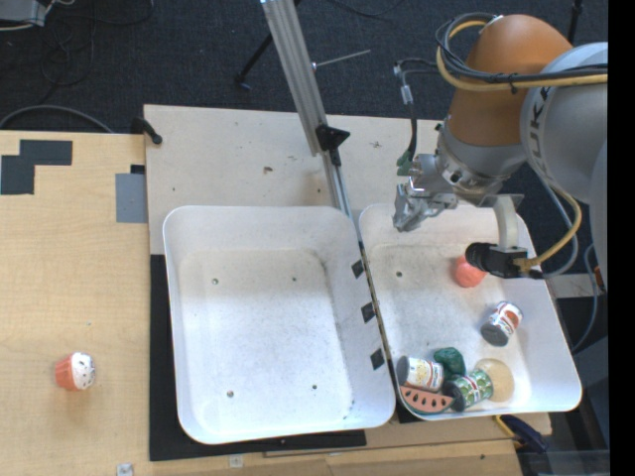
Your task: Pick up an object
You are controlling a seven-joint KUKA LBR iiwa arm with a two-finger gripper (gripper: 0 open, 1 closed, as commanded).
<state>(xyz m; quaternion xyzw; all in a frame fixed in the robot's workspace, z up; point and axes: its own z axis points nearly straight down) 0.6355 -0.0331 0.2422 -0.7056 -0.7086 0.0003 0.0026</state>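
Note:
My gripper (408, 216) hangs over the far left corner of the right bin (417, 286), its fingertips drawn close together with nothing between them. The objects lie apart from it. An orange-red ball (468, 273) rests by the bin's right wall. A small can with a red and white label (501, 322) lies nearer the front. In the front corner sit a small jar (425, 373), a dark green piece (448, 358), a green can (471, 388), a watermelon slice (425, 401) and a tan round piece (499, 377).
The left bin (268, 315) lies beside the right one, with black clips (365, 310) along their shared edge. A slanted aluminium rail (303, 77) rises behind the bins. A small orange and white toy (75, 371) lies on the wooden bench at the far left.

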